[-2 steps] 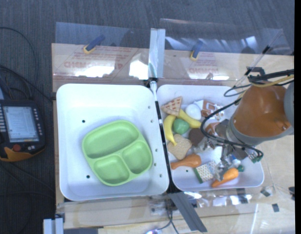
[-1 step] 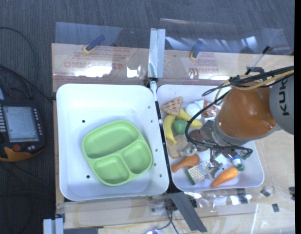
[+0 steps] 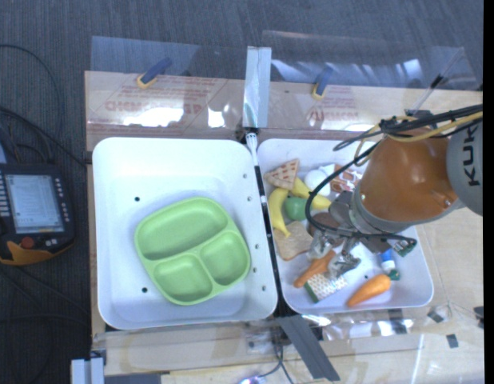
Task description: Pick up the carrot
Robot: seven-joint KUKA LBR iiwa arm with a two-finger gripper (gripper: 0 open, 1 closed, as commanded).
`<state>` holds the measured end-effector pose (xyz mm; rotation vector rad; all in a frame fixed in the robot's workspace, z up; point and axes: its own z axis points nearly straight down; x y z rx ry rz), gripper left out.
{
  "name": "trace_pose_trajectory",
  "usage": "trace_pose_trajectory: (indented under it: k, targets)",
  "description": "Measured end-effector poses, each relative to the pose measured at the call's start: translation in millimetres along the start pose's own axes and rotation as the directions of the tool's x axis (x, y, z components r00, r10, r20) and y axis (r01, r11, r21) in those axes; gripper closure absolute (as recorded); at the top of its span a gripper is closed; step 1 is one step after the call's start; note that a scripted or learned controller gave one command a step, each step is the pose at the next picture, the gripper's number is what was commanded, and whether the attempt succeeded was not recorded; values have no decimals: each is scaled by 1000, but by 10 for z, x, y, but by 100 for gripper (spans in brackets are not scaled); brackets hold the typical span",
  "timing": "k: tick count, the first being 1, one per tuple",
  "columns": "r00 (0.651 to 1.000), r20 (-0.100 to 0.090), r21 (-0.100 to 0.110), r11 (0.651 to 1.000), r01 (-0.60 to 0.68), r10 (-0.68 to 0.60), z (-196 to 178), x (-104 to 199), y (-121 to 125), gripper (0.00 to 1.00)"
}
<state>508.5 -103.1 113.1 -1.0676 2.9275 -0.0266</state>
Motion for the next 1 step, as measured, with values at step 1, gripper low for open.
trace_pose_trajectory:
  k: [1]
  targets:
    - [931, -4, -28, 931, 364, -364, -856, -219, 418, 100]
